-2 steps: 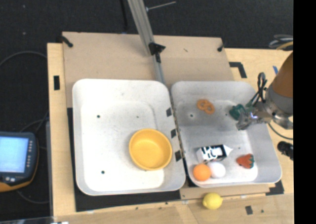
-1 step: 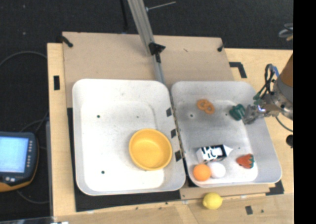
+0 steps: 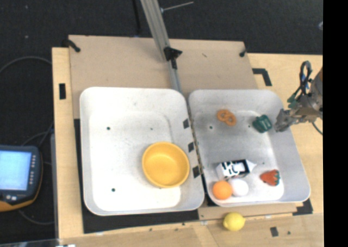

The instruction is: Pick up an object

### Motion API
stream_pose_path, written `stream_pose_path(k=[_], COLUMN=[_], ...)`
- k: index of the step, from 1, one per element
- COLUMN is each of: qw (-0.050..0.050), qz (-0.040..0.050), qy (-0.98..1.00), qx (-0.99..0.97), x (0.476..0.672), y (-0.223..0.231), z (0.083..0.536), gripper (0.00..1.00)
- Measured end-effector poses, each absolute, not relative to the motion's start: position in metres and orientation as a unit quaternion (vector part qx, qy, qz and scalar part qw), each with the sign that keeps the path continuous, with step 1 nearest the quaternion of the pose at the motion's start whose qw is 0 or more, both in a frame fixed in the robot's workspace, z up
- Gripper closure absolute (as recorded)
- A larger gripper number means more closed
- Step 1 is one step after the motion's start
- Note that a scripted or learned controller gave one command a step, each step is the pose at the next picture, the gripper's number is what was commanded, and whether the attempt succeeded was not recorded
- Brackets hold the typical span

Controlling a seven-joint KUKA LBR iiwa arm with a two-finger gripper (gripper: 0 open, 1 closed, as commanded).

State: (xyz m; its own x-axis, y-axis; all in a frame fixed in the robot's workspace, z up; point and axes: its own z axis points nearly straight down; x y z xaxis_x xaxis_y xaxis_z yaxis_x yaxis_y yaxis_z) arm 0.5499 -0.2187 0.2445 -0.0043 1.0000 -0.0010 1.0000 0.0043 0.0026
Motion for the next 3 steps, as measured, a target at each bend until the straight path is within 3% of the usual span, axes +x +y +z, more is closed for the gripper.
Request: stream_pose_path(k=[1,3], qw=[0.002,0.0], qz=[0.0014,0.0], qy=[0.709,0.709], qx=[0.705,0.705], x=[0.551,0.58], y=[-0.219,-0.117], z=[0.264,0.258], gripper=[1.0,1.0])
